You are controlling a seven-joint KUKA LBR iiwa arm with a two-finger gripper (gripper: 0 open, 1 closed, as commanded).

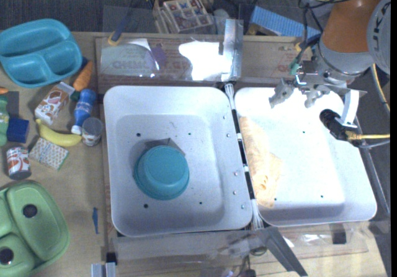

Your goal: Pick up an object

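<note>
Arm (350, 15) over the right bin's (322, 201) far edge, jaws (294, 95) spread wide, nothing between them.

Banana (57, 135), blue divided tray (38, 52), green tray (28, 229) beside bins (118, 108).

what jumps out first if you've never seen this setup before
The teal bowl lying upside down in the left bin catches the eye first, dark against the white. Next is the grey arm with its orange band at upper right, its gripper open above the far edge of the right bin, where a pale tan cloth-like thing lies along the left wall.
</note>
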